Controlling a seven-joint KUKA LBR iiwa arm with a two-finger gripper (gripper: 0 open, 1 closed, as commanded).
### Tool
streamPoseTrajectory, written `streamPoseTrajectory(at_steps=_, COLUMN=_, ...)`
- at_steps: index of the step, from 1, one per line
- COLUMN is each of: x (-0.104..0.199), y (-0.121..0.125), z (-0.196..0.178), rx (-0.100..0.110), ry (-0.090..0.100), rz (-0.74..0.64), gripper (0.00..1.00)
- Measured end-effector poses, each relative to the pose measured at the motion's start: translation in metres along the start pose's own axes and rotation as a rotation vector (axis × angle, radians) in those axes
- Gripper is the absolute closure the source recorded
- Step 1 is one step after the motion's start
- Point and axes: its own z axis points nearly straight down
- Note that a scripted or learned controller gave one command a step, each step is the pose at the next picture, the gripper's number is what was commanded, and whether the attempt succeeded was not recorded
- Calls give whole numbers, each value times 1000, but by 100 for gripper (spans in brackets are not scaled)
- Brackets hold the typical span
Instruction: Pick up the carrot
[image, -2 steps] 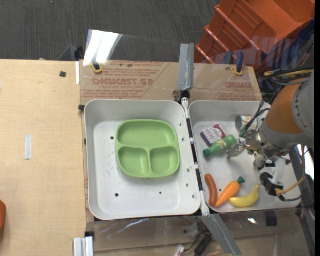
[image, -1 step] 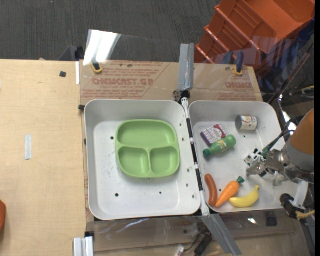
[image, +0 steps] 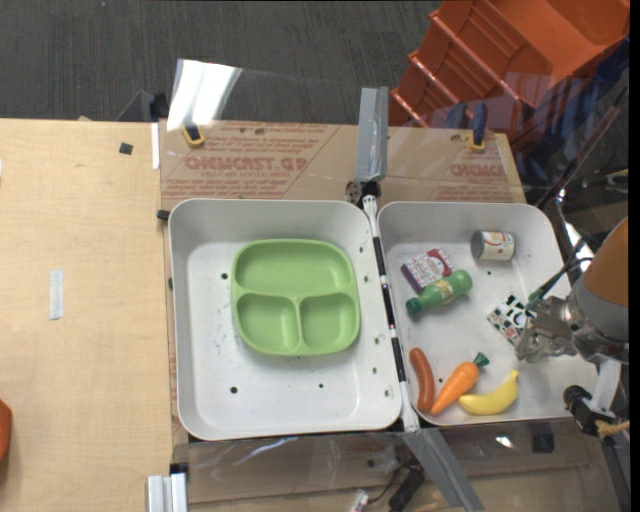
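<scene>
The carrot (image: 457, 386) lies left of the tool (image: 537, 342), slightly nearer the camera, apart from it. Whether the tool is closed cannot be told. Both sit over the right bin (image: 540, 228) on the tabletop (image: 80, 260).

printed red lettering runs across the brown cardboard sheet (image: 300, 160) behind my two bins; over the left bin i read it, upside down from here, as something like "chemcast gp". the same mark repeats on the sheet's right part, too blurred for me to spell out. the small purple packet (image: 427, 268) and the can (image: 494, 245) bear labels i cannot read.
</scene>
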Motion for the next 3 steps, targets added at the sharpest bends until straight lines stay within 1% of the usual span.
streamPoseTrajectory(at_steps=1, x=34, y=104, z=-208, rx=-5, ry=-4, rz=0, gripper=100)
streamPoseTrajectory(at_steps=2, x=41, y=-15, z=-164, rx=-4, ry=-3, rz=32, gripper=100)
streamPoseTrajectory(at_steps=3, x=41, y=-15, z=-164, rx=-4, ry=-3, rz=32, gripper=0)
